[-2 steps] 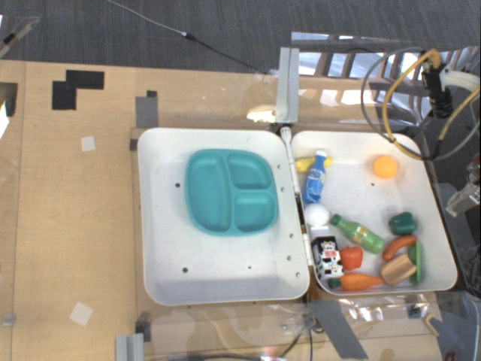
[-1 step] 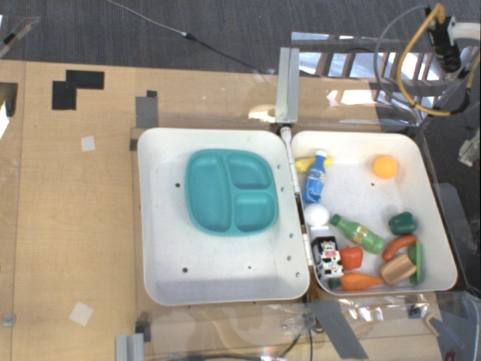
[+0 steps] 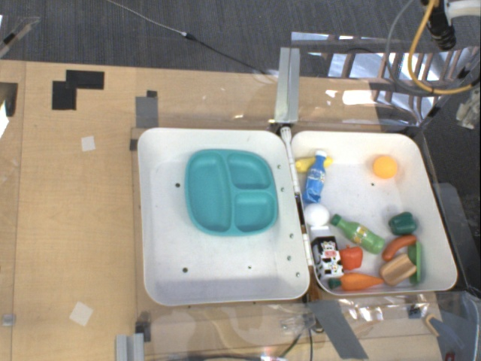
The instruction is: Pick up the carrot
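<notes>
- The carrot (image 3: 361, 281) lies on its side in the right bin (image 3: 432, 194), at the near edge, with its long axis roughly parallel to that wall.
- Its blunt end is just beside a small white-and-black block (image 3: 328, 257) and a red toy piece (image 3: 351, 258); its tapered end points toward a tan bread-like piece (image 3: 398, 270).
- An orange-red sausage shape (image 3: 398, 247) lies near it and may be mistaken for the target.
- Also in the right bin: a green bottle (image 3: 359, 234), a blue bottle (image 3: 314, 177), a white ball (image 3: 316, 216), an orange ball (image 3: 385, 167) and a dark green piece (image 3: 403, 222).
- The left bin (image 3: 161, 201) holds a teal divided plate (image 3: 229, 191).
- Tool state: cannot be determined; nothing is seen grasped.
- Handling judgement: the carrot appears to be a light, rigid toy with a smooth, possibly slippery surface.
- Recommended grasp: close across the thick middle, fingers perpendicular to the long axis.
- Risk: the near wall and the close neighbours leave little finger clearance.
</notes>
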